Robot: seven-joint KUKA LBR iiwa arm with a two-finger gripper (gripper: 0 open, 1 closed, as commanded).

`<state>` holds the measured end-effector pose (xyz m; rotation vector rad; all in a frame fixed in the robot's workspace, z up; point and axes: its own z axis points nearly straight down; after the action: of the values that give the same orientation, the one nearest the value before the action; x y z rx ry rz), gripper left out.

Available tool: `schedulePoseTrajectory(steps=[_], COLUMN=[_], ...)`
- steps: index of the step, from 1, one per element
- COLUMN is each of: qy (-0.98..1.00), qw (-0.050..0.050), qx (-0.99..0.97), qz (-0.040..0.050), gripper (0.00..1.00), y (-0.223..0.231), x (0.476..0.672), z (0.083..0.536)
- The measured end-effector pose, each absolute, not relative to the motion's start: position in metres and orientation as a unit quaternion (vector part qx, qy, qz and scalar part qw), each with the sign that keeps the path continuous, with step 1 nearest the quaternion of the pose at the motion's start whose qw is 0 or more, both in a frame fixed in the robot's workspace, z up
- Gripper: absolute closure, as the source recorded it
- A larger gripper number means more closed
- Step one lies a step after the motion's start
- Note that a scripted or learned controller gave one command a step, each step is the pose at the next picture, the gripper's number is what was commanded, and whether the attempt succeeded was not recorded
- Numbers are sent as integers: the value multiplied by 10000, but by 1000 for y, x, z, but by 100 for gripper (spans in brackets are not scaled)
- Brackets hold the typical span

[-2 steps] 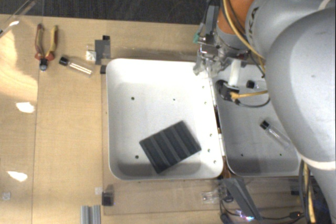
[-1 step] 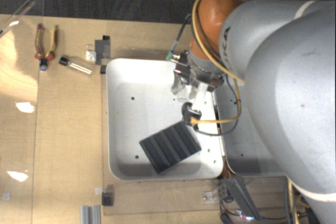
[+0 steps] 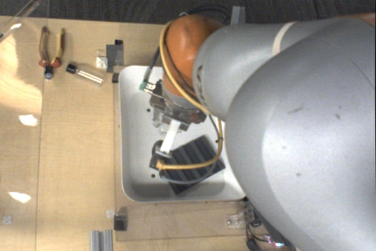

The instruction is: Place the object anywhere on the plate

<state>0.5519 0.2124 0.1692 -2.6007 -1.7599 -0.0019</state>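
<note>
Right, looking down now: the black slab [image 3: 194, 153] is the thing to watch. It's flat and roughly rectangular, its top cut with parallel ridges like a washboard, matte and dark against the glossy white floor. It lies turned at a slant in the white bin [image 3: 134, 126], down toward 5 o'clock of the floor I can see. Its right end slips under my own bulk, so its full outline is lost to me.

The bin is smooth moulded plastic with rounded corners and a shallow wall. It sits on a pale wooden bench [image 3: 76, 156] with a soft sheen and bright patches of reflected light.

My gripper [image 3: 170, 117] is inside the bin, a cluster of dull metal at 11 o'clock of the slab and close to it. Whether it is spread or closed I cannot tell from here, nor whether it touches the slab.

My arm [image 3: 294, 126] comes in from 3 o'clock, a big smooth grey shell covering the bin's right side. The orange band [image 3: 182, 47] bulges at 12 o'clock above the gripper, and the wrist points steeply down.

Out on the bench at 10 o'clock of the bin lie red-handled pliers [image 3: 51, 50]. Between them and the bin is a small clear vial [image 3: 87, 73] with a black cap.
</note>
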Motion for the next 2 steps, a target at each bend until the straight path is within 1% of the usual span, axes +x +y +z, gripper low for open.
schedulePoseTrajectory(steps=[1,2], qy=[-7530,-8102], qw=[-7,-13], qx=[-6580,-5861], qz=[-16,-29], gripper=[100,100], y=[228,228], x=[601,664], z=[210,97])
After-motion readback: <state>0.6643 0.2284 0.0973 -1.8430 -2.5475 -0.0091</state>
